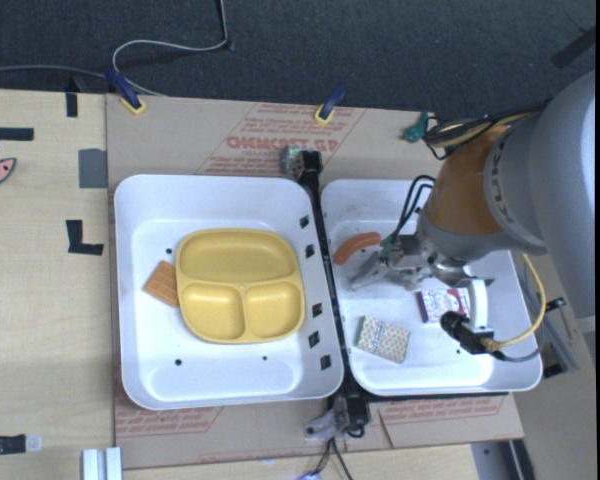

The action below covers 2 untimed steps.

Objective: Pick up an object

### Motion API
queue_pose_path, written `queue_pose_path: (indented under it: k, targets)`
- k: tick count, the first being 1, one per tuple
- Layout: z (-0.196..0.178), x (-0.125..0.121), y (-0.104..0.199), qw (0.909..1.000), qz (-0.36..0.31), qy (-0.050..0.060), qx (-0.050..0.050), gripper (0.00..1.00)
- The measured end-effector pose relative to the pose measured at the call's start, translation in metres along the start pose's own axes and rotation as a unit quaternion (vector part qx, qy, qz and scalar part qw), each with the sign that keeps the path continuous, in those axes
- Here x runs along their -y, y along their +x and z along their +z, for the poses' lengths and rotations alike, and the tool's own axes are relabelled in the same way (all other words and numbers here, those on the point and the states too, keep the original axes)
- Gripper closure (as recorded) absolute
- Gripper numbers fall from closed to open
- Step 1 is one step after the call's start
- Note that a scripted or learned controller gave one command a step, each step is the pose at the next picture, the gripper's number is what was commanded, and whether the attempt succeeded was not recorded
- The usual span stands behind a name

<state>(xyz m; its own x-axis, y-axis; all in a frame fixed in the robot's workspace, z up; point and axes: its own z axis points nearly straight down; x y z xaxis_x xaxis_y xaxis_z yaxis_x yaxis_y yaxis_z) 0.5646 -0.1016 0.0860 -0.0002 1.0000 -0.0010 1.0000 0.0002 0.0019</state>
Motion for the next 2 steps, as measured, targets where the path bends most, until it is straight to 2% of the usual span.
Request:
queue_pose_path:
  k: [1, 2]
  targets:
    - [0.0004, -0.0497, 0.0084, 1.0000, -0.001, -0.001, 0.000, 0.00]
    - [-0.0093, -0.0494, 0.0080, 1.0000, -0.001, 0.000, 0.000, 1.00]
